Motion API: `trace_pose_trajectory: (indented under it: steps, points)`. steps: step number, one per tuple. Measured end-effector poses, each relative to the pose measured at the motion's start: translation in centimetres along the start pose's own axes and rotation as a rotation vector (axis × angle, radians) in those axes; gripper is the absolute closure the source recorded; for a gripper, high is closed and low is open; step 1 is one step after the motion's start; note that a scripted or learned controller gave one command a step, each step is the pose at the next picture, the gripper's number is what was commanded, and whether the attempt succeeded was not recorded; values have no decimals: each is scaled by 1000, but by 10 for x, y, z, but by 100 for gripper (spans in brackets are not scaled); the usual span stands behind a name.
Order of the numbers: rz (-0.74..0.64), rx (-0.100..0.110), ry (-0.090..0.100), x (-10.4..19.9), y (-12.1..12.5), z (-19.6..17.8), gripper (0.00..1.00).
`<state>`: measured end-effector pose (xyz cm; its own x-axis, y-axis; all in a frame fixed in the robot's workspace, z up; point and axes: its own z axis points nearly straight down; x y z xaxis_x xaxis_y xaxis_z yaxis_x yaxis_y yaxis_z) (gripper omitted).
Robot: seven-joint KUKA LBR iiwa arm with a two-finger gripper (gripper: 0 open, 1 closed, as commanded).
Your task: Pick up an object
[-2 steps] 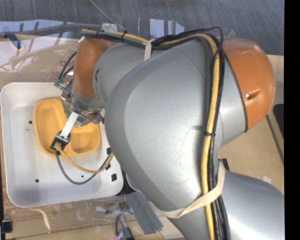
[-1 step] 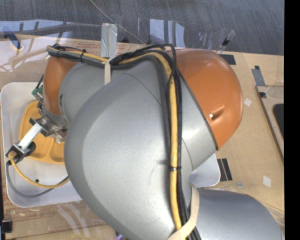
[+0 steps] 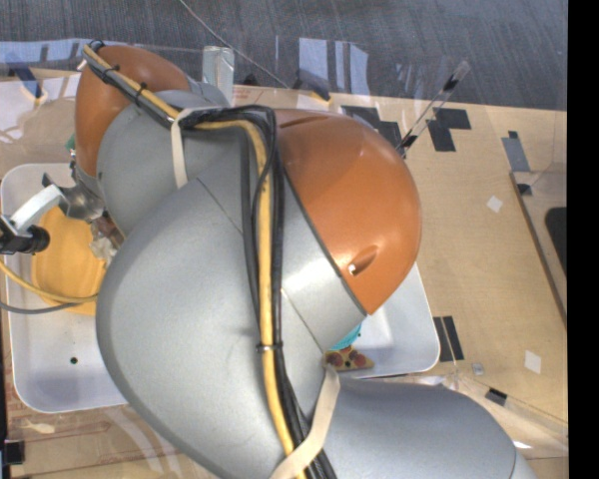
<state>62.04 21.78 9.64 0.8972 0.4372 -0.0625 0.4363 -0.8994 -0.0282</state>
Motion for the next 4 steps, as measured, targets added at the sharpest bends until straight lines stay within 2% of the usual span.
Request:
trace_pose_trajectory:
  steps: [1, 2, 3, 4]
  points:
    - [240, -4, 28, -1, -4, 0, 100]
    - [246, -20, 78, -29, -14, -1, 100]
    - [244, -18, 62, -83, -3, 10, 100]
    - [235, -20, 73, -127, -64, 12, 100]
